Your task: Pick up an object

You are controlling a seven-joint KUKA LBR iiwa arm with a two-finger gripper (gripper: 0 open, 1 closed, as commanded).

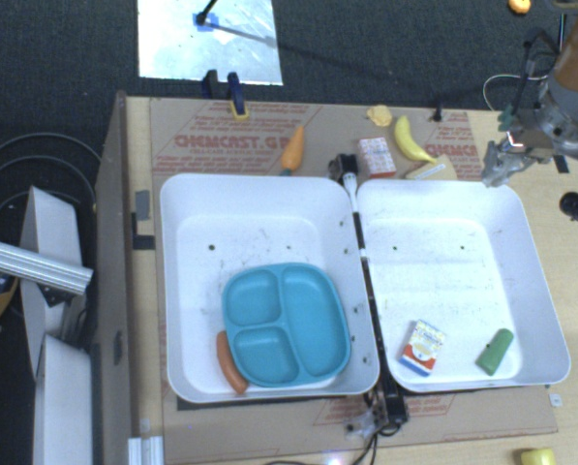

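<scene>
The right bin (521, 250) holds a small white, red and blue carton (421, 347) near its front left and a green block (495, 351) near its front right. In the left bin (187, 250) lie a blue divided plate (285, 324) and an orange sausage-like piece (230, 362) at the plate's front left edge. My gripper (501, 168) hangs at the far right corner of the right bin, well away from the carton and the green block. Nothing shows between its tips.
Behind the bins on the cardboard lie a carrot (292, 149), a small pink box (377, 156), a banana (408, 139) and a yellow scrap (380, 115). A black clip (346, 168) sits where the bins meet. The arm (571, 85) fills the upper right.
</scene>
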